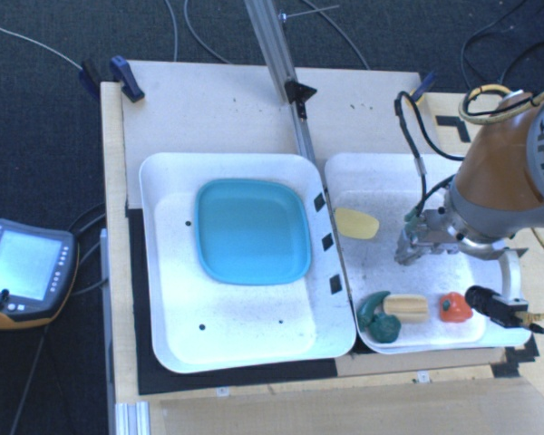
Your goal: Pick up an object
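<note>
A handheld control pendant (23, 270) with a lit screen lies on the dark floor, well to the left of the left bin (163, 333). A blue clamp (127, 78) grips the bench (208, 107) at its far left corner, up and left of that bin. Inside the left bin a turquoise square plate (252, 231) rests flat, toward the bin's far side and close to its right wall. A slanted metal rail (276, 48) runs down from the top of the view to the seam where the left bin meets the right bin (372, 166). Just right of the left bin's right wall, in the right bin, lies a pale yellow flat piece (356, 223). Along the right bin's near edge sit a dark green curved object (379, 316), a tan wooden block (406, 308) touching it, and a red-orange object (453, 307) a little apart to the right. The gripper (417, 247) hangs over the right bin's floor, to the right of the yellow piece and above the wooden block in the view, with nothing seen between its fingers; whether they stand apart or together I cannot tell. The orange-banded arm (503, 166) comes in farthest from the left bin.
</note>
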### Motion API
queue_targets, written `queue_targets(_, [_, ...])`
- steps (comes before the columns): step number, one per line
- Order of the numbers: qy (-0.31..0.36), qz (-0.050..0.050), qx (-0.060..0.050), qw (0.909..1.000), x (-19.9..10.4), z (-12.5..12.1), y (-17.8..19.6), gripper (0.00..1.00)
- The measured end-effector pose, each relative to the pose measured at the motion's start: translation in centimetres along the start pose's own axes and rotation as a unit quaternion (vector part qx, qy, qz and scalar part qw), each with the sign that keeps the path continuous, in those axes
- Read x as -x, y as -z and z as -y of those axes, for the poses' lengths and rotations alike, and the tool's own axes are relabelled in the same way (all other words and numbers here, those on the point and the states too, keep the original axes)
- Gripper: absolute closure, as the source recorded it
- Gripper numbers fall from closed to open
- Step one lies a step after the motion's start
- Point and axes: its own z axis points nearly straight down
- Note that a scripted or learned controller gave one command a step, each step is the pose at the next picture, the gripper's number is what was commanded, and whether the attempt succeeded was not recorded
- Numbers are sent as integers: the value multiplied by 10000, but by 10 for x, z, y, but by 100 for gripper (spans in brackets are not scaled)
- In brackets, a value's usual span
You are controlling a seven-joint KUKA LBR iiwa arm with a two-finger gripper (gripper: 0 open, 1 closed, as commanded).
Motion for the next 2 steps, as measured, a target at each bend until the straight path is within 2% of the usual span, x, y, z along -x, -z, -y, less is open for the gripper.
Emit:
queue_targets(1, [1, -1, -8, 10000, 0, -1, 41, 100])
queue_targets(2, [21, -9, -28, 10000, -49, -16, 35, 100])
